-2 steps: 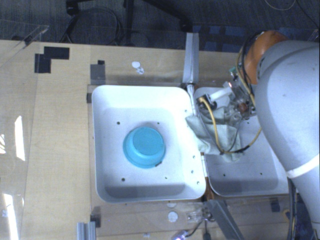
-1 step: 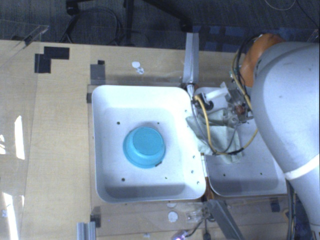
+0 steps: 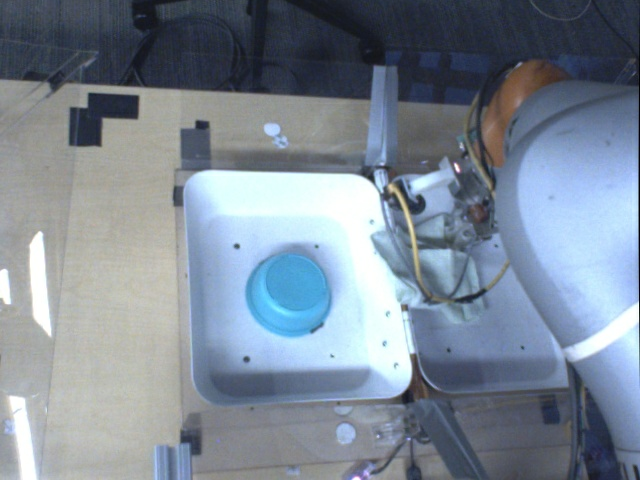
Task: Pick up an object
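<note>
From above, the bench (image 3: 120,298) carries two shallow white bins side by side. The left bin (image 3: 215,368) has a raised, rounded rim all the way round, and its floor is mostly bare. One blue bowl (image 3: 289,294) sits upside down a little below the middle of that floor, well apart from every wall, with open white floor on all four sides of it. A few small dark holes dot the floor around it.

The right bin (image 3: 490,363) is largely covered by the grey arm (image 3: 575,228), which comes in from the right and spreads over that bin's far and right parts; the orange band (image 3: 520,83) shows near its top. Only the near strip of this bin's floor is bare. One pale, crumpled cloth (image 3: 430,273) lies against the left wall of the right bin, its edge touching the rim shared by the two bins. A yellow cable (image 3: 415,253) loops down over the cloth.

The gripper (image 3: 462,218) hangs over the cloth, near the far left corner of the right bin. Its jaws are hidden among the wrist parts and cable, so I cannot tell how they stand or whether they have anything.

A grey metal upright (image 3: 381,118) stands at the far end of the line where the bins meet. Count: two bins, one bowl, one cloth.
</note>
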Tool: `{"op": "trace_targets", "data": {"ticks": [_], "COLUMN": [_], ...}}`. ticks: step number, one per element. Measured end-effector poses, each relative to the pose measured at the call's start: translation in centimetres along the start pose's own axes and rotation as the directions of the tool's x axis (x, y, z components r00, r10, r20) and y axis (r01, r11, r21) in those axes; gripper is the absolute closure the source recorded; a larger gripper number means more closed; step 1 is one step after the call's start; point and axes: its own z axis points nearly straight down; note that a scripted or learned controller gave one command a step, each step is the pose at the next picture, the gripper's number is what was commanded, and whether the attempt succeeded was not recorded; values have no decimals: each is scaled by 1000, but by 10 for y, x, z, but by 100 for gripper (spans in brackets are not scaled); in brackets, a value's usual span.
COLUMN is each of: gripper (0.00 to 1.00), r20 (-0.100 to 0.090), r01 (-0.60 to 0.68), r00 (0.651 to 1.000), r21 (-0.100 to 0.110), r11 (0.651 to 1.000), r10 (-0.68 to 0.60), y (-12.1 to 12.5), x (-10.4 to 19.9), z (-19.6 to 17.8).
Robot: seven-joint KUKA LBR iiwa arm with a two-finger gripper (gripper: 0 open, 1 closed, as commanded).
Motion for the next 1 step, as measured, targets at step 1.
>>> {"op": "trace_targets", "data": {"ticks": [1], "gripper": [100], "r20": [-1], "r01": [3], "r00": [1000], "r21": [-2], "r11": [1000], "r10": [-3], "y": [-2], "x": [-17], "z": [-1]}}
